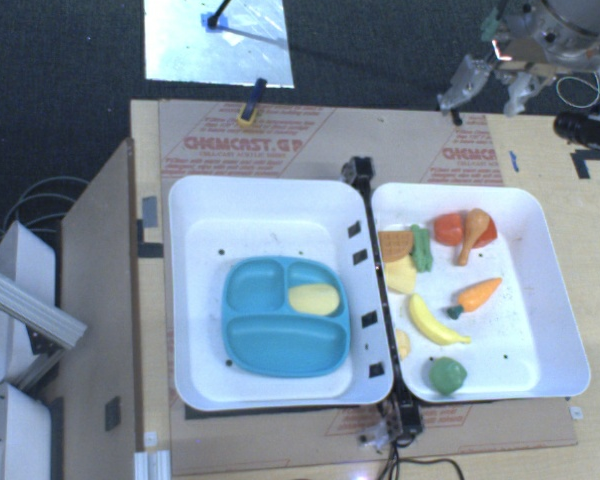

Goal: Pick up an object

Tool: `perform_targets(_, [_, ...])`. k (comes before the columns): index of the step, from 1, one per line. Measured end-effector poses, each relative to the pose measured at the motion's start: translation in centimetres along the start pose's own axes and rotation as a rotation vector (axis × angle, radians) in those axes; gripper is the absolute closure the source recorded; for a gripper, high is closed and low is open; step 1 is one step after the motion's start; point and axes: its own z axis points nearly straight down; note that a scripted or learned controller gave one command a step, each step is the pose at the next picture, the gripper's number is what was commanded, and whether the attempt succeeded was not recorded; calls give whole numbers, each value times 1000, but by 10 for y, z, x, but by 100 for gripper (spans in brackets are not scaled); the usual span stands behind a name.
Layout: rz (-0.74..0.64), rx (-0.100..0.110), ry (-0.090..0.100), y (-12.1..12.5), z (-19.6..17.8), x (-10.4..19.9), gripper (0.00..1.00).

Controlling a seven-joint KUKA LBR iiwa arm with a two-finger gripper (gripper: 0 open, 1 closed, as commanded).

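Observation:
My gripper point(486, 90) hangs high at the upper right, beyond the far edge of the right bin point(555, 298), over the cardboard. Its two fingers point(458, 93) stand apart, open, with nothing between them. The right bin holds toy food: a red tomato point(446, 228) with a chicken drumstick point(472, 232) leaning on it, an orange carrot point(477, 294), a yellow banana point(435, 323), a green round piece point(446, 374), a pale yellow block point(401, 275), and a green piece point(421, 249) beside an orange slice point(394, 240).
The left bin point(200, 268) holds a blue divided plate point(280, 333) with a yellow lump point(313, 299) in its upper right compartment. A black divider point(372, 278) runs between the bins. A shiny sheet point(218, 26) lies on the dark floor behind the bench.

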Motion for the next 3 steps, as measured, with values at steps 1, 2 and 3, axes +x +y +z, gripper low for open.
perform_targets(1, [-1, 2, 2, 1, -114, 81, 0])
perform_targets(2, [4, 11, -2, 1, -118, 75, 100])
perform_targets(3, [-1, 9, -3, 2, -128, 75, 100])
